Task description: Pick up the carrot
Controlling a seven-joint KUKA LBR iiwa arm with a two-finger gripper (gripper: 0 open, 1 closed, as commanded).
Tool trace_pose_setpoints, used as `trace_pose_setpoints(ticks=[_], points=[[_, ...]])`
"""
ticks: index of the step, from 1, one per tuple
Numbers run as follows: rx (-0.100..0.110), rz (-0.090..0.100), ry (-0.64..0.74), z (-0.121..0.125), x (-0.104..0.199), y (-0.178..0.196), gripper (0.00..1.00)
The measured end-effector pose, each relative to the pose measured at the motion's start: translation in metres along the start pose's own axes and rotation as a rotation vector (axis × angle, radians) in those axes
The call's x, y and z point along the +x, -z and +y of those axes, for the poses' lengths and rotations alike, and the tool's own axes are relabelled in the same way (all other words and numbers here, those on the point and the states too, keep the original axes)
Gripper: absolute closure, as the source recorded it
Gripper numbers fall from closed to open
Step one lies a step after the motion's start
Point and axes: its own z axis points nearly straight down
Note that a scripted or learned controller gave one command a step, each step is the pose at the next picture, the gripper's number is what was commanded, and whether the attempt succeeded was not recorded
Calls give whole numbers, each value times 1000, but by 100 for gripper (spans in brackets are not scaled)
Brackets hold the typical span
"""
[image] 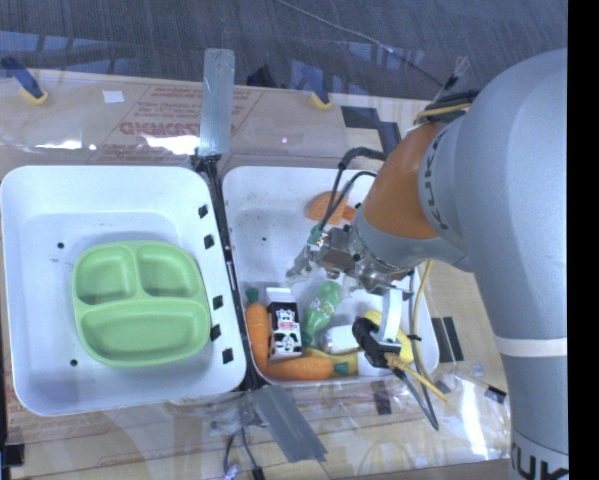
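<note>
Orange carrot [297,369] hugs right bin's [241,193] front edge.

A green divided plate [139,303] lies in the left bin [19,268]. In the right bin [269,198], two carrots [299,368] lie along the near-left corner beside a small carton [284,330] and a green bottle [322,306]. The gripper [324,253] hangs above the bottle.

Orange carrot [301,368], green divided plate [139,302], white bins [19,268]
</note>
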Motion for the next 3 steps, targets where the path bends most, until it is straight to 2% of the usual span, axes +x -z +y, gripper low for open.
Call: trace_pose_setpoints(ticks=[1, 2, 3], points=[[-38, -4, -108, -1, 12, -32, 0], [-24, 3, -220, -39, 14, -41, 0], [-10, 4, -218, -42, 13, -34, 100]])
